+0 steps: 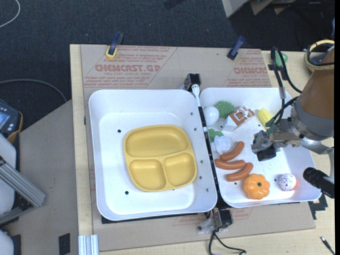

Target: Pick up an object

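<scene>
We see two shallow white bins side by side on the table (79,142). The left bin (106,116) holds a yellow divided plate (159,157) with three compartments. The right bin (303,193) holds the loose objects: a white ball (211,113) and a green bumpy piece (225,108) at the far left, a small brown-and-white box (242,115) beside them, a yellow piece (264,116) further right, two sausages (232,158) lying near the middle, an orange pumpkin (256,186) just near of them, and a small speckled white ball (287,182) to the pumpkin's right.

The end effector (264,146) hangs over the right bin, right of the sausages and far of the pumpkin. We cannot tell whether it is spread or pressed together, nor whether it touches anything; its dark body blurs together. The arm (319,97) is cut off at the right edge.
</scene>
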